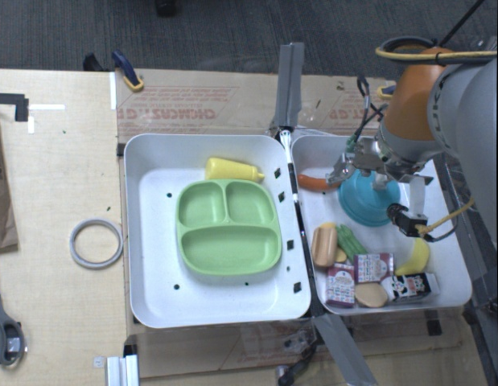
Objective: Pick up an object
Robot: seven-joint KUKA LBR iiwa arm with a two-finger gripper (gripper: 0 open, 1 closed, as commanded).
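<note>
Hiding tool point(368, 174) fingertips; blue cup point(368, 201) beneath

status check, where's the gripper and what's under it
Gripper low over right bin, at blue cup; fingers unclear. Nothing seen held. Orange carrot beside it, green plate in left bin.

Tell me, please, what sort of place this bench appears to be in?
Probably a robotics lab's grasping test bench: a grey arm reaches over two white bins, toy food and a green divided plate fill them, and tape lies on the bench.
</note>
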